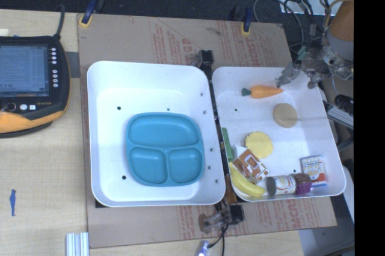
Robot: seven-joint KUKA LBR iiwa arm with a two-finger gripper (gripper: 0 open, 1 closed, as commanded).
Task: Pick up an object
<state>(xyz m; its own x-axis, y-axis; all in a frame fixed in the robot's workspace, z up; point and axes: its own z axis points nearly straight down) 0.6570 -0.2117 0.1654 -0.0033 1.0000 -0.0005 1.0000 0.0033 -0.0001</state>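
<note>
Hovering at the far right, your end effector (pixel 299 76) hangs over the far right corner of the right bin (pixel 313 106).
End effector state: you see the two fingers spread wide, one towards the carrot and one towards the bin's right rim, with nothing between them.
Arm: you catch its orange band (pixel 343 20) at the right edge of the view, above the grey wrist.
Carrot (pixel 263 91): it lies just left of the left fingertip, near it; you cannot tell if they touch. Its green top points left.
Tan round piece (pixel 285 115): nearer than the carrot, apart from the end effector.
Yellow disc (pixel 258 144): nearer still, towards the middle of the right bin.
Snack packet (pixel 249 167): brown and white, just near the yellow disc, resting against the banana (pixel 245 185).
Banana: it lies in the near left corner of the right bin.
Small bottle (pixel 289 184): on its side along the near wall, dark cap towards the banana.
Small carton (pixel 313 168): white with red, in the near right corner, just above the bottle.
Left bin (pixel 108 128): it holds a blue divided tray (pixel 164 148).
Worktop (pixel 42 188): both bins sit on brown cardboard (pixel 168 38); a handheld control pendant (pixel 30 83) lies at the far left.
</note>
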